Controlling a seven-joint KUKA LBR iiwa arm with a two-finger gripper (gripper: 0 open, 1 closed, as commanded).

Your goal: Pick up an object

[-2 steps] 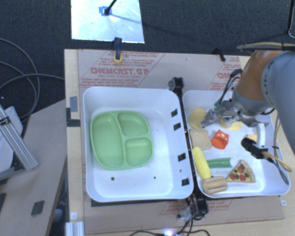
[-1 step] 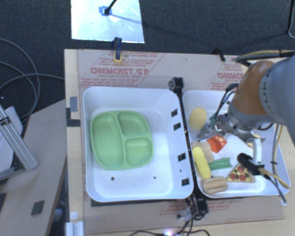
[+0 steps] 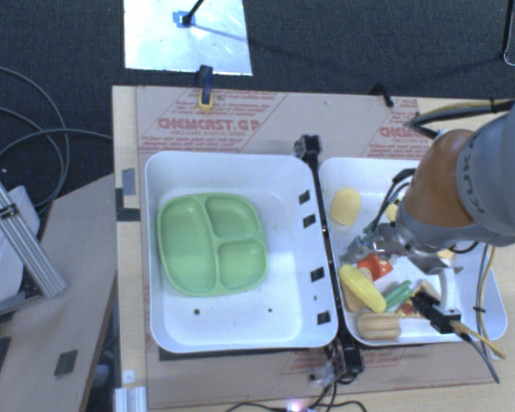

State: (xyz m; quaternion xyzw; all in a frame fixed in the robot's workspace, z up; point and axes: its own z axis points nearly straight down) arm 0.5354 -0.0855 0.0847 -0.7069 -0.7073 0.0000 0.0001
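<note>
We see the corn cob (image 3: 363, 288) lying aslant toward lower right, the gripper (image 3: 379, 249) just above it, its grip impossible to tell.

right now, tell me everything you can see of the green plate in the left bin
The green plate is a pale green, plastic-looking tray with rounded corners, divided by raised ridges into three compartments: one long one on the left, two smaller on the right. It lies flat on the floor of the left white bin, slightly rotated, left of centre. Nothing lies in it.
</note>
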